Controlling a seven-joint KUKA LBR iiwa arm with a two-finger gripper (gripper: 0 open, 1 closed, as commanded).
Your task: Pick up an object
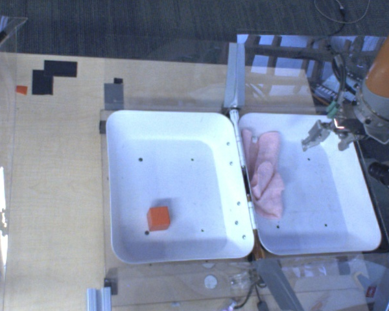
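A small orange cube (159, 218) lies in the left bin (181, 167), near its front left corner. A limp pink cloth-like object (264, 172) stretches along the left wall of the right bin (324, 203). My gripper (329, 139) hangs over the back right part of the right bin, to the right of the pink object and apart from it. Its two fingers (312, 138) stand spread, open, with nothing between them. The arm's orange band (384, 76) is at the right edge.
A grey metal divider (234, 76) runs behind the seam between the bins. Black markers (52, 75) and a small orange square (21, 90) lie on the wooden bench at the far left. Cables and framework crowd the back right.
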